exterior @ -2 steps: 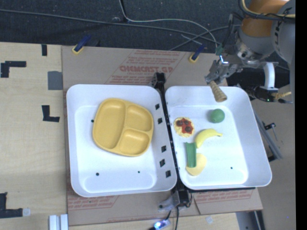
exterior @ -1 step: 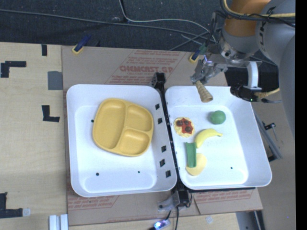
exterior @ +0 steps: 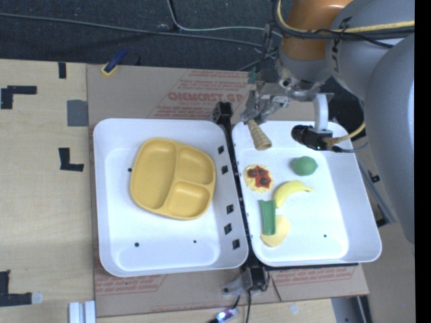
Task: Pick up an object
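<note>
- Gripper poised over the right bin's far-left corner, jaws seemingly pinching a brown cone's top.
- Best lifted straight up, slowly, keeping the cone from slipping.

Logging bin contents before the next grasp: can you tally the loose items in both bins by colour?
Yellow: 3, the divided plate, the banana and a flat piece
Green: 2, a round item and a stick
Red and yellow: 1, a pizza-like disc
Tan: 1, a cone under the gripper
Total: 7
</note>
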Robot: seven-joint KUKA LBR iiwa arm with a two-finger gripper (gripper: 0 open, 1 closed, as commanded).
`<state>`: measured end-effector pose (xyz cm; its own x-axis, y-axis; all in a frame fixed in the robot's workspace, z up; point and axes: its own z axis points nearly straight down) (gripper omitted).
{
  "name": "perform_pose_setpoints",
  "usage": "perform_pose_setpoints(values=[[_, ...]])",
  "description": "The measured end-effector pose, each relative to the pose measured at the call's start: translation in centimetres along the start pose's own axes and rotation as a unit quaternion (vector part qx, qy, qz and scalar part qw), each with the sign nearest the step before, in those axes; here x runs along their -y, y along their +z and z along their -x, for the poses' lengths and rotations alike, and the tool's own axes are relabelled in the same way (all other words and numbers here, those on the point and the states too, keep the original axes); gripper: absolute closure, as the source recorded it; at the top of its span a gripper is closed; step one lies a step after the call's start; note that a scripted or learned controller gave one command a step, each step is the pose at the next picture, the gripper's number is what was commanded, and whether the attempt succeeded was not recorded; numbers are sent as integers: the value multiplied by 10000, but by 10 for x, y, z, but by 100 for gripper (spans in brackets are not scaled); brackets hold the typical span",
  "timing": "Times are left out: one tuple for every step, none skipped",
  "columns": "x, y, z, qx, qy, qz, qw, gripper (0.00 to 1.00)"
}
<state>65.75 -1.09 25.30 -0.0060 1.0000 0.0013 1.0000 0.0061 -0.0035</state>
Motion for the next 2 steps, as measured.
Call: perform_pose_setpoints(values=[[0,18,-56,1,-1,-2,10000,100],[-3,26,-100,5,4,6,10000,100]])
